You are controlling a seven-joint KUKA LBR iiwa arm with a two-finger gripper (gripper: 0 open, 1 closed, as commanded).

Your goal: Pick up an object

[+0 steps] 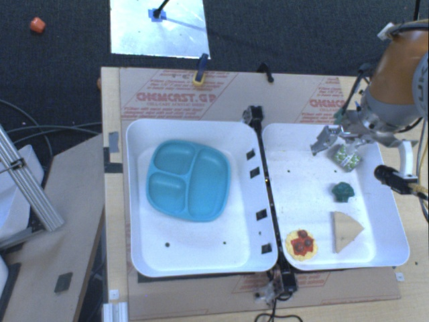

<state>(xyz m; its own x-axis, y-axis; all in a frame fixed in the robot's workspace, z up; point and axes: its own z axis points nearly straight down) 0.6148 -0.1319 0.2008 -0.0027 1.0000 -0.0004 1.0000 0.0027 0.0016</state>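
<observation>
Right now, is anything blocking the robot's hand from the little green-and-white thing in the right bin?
Nothing visible does. The hand hangs right over the green-and-white object near the bin's far side, with only air between them. The green broccoli piece, tan wedge and small pizza lie nearer the front, out of the way.

Hand (pixel 333 141) over right bin (pixel 295 180), beside speckled green object (pixel 347 157); blue plate (pixel 188 180) in left bin (pixel 144 247).
</observation>
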